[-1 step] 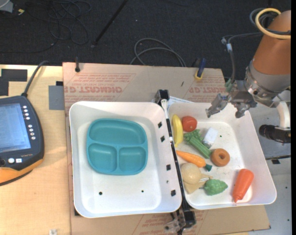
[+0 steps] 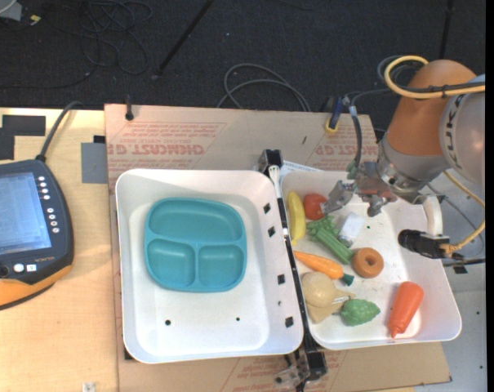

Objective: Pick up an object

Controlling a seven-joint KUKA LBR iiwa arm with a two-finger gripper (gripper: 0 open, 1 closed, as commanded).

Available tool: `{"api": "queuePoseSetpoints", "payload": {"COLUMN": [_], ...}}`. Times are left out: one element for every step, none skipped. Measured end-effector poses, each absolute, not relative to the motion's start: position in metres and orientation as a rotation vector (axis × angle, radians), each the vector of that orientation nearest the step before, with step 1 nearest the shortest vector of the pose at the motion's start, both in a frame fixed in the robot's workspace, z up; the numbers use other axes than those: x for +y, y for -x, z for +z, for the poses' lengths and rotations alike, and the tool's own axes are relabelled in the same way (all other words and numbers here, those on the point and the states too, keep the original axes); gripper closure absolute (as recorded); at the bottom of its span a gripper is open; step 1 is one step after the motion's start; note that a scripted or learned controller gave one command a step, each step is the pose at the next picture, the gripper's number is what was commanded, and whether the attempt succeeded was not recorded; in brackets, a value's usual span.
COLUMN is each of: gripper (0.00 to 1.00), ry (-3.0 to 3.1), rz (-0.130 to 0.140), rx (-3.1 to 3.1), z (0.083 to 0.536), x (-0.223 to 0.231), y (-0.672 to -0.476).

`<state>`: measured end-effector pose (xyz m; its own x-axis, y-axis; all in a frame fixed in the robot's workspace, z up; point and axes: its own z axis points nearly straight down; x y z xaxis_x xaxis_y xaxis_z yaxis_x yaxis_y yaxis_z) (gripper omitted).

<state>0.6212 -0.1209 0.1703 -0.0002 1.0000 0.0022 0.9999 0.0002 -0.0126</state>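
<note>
Two white bins sit on cardboard over a wooden bench, dark floor with cables behind. The left bin (image 2: pixel 140 317) holds a teal tray (image 2: pixel 196 244). The arm (image 2: pixel 430 125) reaches in from the right; its gripper (image 2: pixel 357 204) hangs over the right bin (image 2: pixel 442 321), fingers apart, holding nothing. Below it a carrot (image 2: pixel 320 263) lies with its tip pointing left, beside a banana (image 2: pixel 295 216) and doughnut (image 2: pixel 367 261).

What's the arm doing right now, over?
Gripper open, low over the right bin, holding nothing. Nearest pickings: red tomato, green vegetable, donut. Toys crowded; teal tray alone in left bin. Over.
</note>
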Motion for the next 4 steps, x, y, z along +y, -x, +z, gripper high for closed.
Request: {"api": "queuePoseSetpoints", "payload": {"gripper": [0.0, 0.0, 0.0, 0.0], "ry": [2.23, 2.225, 2.24, 2.251], "rz": [-0.013, -0.021, -0.032, -0.032], "rx": [-2.23, -2.234, -2.251, -2.253], "z": [0.11, 0.1, 0.101, 0.101], "x": [-0.126, -0.14, -0.14, -0.127], "y": [-0.632, -0.635, -0.603, -0.572]}}
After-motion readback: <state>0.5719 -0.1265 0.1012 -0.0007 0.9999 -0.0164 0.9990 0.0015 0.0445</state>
